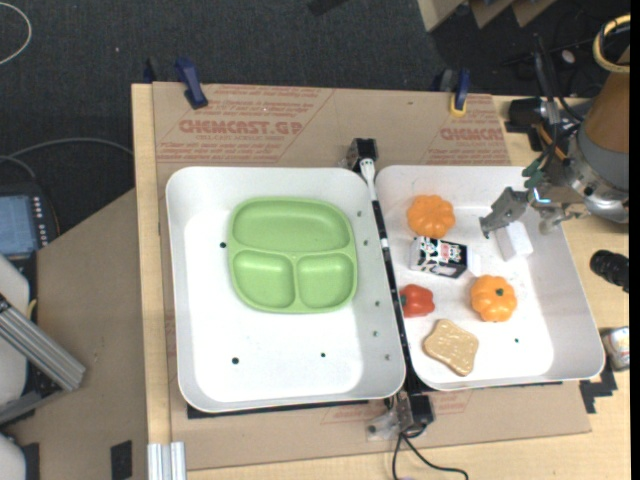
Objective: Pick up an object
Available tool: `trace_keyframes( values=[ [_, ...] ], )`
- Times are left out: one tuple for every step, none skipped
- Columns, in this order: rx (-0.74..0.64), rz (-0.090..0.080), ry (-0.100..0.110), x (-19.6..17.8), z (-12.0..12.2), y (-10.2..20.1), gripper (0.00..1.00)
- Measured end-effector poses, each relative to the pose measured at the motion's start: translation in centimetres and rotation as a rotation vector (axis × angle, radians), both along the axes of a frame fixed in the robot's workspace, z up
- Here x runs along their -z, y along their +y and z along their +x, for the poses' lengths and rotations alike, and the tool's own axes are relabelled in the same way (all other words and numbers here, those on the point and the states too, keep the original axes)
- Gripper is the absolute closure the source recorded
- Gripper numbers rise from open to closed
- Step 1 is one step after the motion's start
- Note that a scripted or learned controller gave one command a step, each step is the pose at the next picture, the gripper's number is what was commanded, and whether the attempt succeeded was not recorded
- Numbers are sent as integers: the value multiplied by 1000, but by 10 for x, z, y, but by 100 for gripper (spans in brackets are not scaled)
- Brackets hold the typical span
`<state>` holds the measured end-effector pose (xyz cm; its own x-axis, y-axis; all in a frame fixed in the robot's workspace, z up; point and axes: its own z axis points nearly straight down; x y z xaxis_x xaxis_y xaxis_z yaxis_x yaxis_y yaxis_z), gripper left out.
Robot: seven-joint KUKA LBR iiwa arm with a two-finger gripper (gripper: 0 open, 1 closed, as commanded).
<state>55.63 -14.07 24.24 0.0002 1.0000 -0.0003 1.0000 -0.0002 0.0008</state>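
Note:
The right bin [560,298] holds several toy foods. An orange pumpkin [430,214] lies at its back left, with a black-and-white milk carton [438,257] just in front of it. A red pepper [416,299] sits by the left wall. A second orange pumpkin [493,298] lies mid-bin and a slice of toast [450,347] lies at the front. My gripper [508,228] hangs over the bin's back right, to the right of the carton and above the second pumpkin. It is open, and nothing is between its fingers.
The left bin [200,318] holds a green divided plate [293,254]. The arm's wrist and cables [580,168] lean in over the right bin's far right corner. Clamps and a black bracket [362,154] stand at the bins' back edge.

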Motion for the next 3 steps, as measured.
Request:
trace_keyframes(
  values=[
    [-2, -3, -19, 133, -48, 22, 0],
    [6, -18, -34, 121, -46, 16, 100],
    [-8, 3, -5, 54, -68, 89, 100]
  ],
)
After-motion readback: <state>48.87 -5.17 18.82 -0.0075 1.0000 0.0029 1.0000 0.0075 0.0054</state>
